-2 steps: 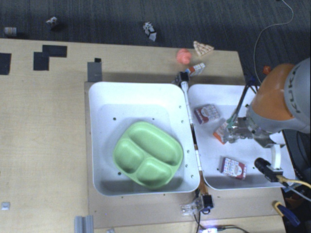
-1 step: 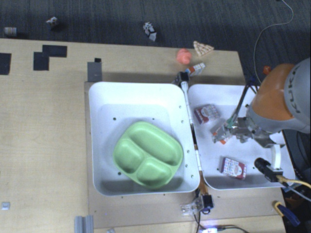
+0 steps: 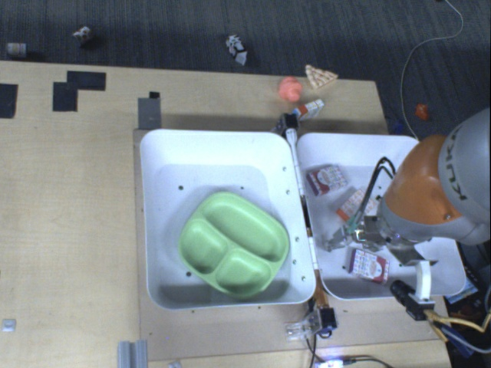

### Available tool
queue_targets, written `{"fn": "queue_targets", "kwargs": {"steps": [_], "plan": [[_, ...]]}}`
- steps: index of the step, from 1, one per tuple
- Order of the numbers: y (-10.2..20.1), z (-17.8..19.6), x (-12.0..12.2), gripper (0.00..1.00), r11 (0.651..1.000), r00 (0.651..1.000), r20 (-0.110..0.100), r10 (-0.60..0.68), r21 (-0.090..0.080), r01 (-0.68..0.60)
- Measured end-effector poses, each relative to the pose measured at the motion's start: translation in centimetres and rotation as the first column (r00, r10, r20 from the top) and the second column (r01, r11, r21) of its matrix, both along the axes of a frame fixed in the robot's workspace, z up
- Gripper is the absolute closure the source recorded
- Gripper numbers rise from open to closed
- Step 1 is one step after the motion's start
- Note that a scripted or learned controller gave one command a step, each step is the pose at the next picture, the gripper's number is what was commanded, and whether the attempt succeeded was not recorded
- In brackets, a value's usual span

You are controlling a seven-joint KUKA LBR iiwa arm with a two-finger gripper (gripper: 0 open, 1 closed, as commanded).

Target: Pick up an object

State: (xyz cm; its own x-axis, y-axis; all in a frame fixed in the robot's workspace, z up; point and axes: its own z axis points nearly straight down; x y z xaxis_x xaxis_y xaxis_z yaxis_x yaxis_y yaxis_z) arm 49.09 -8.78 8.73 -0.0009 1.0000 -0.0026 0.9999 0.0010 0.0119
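Red-white packet (image 3: 367, 266) in right bin (image 3: 445, 282), just under claw (image 3: 354, 234).
Claw state: cannot tell, wrist blocks it. Descend straight over packet, avoid neighbouring packets (image 3: 328, 179).

Pale wood-look bench (image 3: 69, 221), matt and smooth; two white plastic bins, left bin (image 3: 153, 228) and right bin (image 3: 399, 146), smooth with a soft sheen; green divided tray (image 3: 234, 241), plastic, smooth, faintly glossy; red-and-white packets (image 3: 327, 178) and (image 3: 367, 265), printed wrappers, slightly shiny; arm's orange band (image 3: 418, 190), glossy; grey casing (image 3: 469, 159), satin; dark floor (image 3: 192, 14), ribbed and matt like carpet.
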Motion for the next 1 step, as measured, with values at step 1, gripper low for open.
{"fn": "queue_targets", "kwargs": {"steps": [1], "plan": [[0.05, 1.14, 0.24, 1.0, 1.0, 1.0, 0.006, 0.0, 0.0, 0.0]]}}
